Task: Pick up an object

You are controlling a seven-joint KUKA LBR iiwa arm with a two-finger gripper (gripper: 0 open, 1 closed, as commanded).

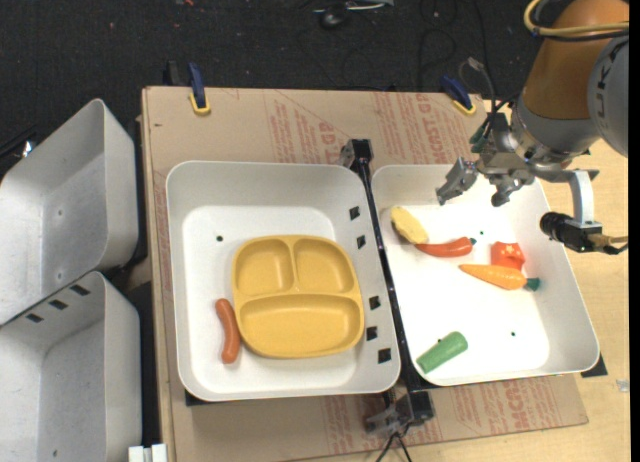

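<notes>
Carrot lengthwise left-right, tip left, green end right, in right bin.

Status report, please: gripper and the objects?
Gripper open, empty, above right bin's far edge. Chili pepper, carrot and cucumber lie untouched. Nothing in the way.

My feed: bright, even overhead light. White bins near blown out, soft shadows under rims. Dark floor murky. Slight overall softness, grain; arm edges mildly blurred.
</notes>
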